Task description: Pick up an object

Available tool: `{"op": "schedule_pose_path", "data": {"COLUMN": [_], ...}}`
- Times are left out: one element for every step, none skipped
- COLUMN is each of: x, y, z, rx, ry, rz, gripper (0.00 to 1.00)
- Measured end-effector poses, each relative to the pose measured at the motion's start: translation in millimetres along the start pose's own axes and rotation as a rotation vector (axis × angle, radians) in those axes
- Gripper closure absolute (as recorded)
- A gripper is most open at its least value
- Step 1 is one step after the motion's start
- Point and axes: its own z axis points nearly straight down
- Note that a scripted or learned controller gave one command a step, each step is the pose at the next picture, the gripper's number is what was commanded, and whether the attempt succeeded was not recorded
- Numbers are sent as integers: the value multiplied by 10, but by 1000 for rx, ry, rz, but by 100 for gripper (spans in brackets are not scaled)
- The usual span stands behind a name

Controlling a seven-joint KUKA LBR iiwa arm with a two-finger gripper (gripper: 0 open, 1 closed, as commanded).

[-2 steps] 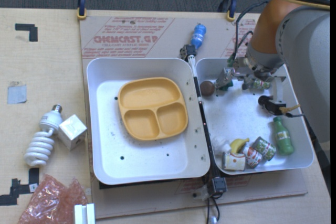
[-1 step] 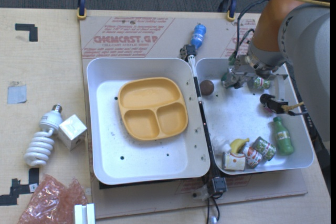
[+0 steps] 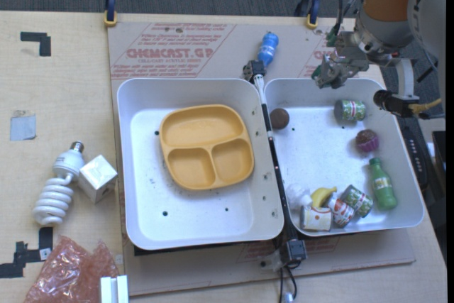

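1. We see the gripper (image 3: 330,74) over the right bin's (image 3: 312,152) far rim; we cannot tell its state.
2. A green can (image 3: 350,110) lies just beside it in that bin.
3. The left bin (image 3: 142,202) holds a yellow tray (image 3: 206,146).

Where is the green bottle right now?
The green bottle lies in the right bin, near its right wall toward the front, just below the purple ball and right of the cans.
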Motion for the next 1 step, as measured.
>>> {"op": "schedule_pose_path", "data": {"x": [370], "y": [-689], "z": [-751], "rx": [0], "ry": [0], "rz": [0], "gripper": [100]}}
